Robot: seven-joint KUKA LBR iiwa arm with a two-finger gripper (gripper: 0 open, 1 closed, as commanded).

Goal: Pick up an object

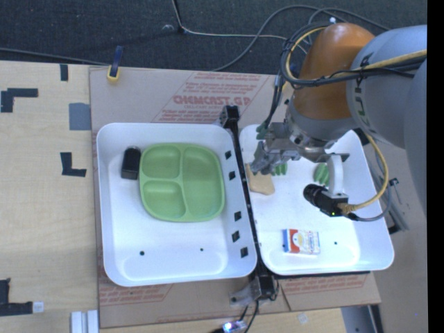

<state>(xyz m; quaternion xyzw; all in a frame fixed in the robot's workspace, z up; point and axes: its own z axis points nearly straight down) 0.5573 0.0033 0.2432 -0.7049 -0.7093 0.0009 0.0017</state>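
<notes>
My gripper hangs low over the upper left part of the right bin. A green object shows right at its fingertips, and I cannot tell if it is held. Just below the fingers a tan, flat piece lies by the bin's left wall. A second green object lies to the right, partly hidden by the wrist. A small white, red and blue packet lies near the front of the same bin.
The left bin holds a green divided plate and a small black block at its left. A row of black clips runs along the seam between the bins. Cables loop around the wrist.
</notes>
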